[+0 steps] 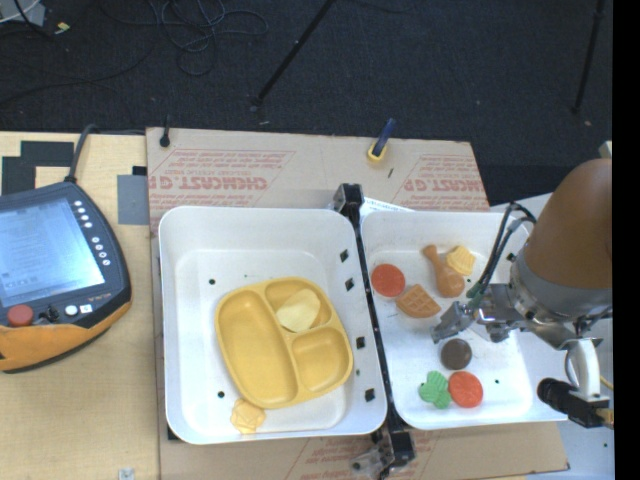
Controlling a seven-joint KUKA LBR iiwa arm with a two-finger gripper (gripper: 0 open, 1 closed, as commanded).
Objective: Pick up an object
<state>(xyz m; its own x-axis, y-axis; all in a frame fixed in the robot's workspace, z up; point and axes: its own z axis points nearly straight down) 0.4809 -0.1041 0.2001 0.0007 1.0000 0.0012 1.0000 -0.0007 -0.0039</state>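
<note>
Arm: it is reaching in from the right side of the frame and hanging over the right bin.

Gripper: it is sitting low in the middle right of the frame, just above the brown disc. I cannot tell how it is set, because the grey metal parts are hiding it.

Things to pick: the brown disc is lying just under the gripper. A wedge is lying just to the upper left of the gripper. A drumstick and a yellow piece are lying above it. A red disc is lying near the divider. A green piece and a red ball are touching each other at the lower part of the bin.

Left bin: it is holding a yellow tray with a pale chip in it. A small yellow piece is lying by the tray's lower corner.

What could go wrong: the disc is looking flat and low, so I am guessing the gripper could slide over it and come up with nothing. The wedge is lying close, so the gripper could bump it and push things around.
</note>
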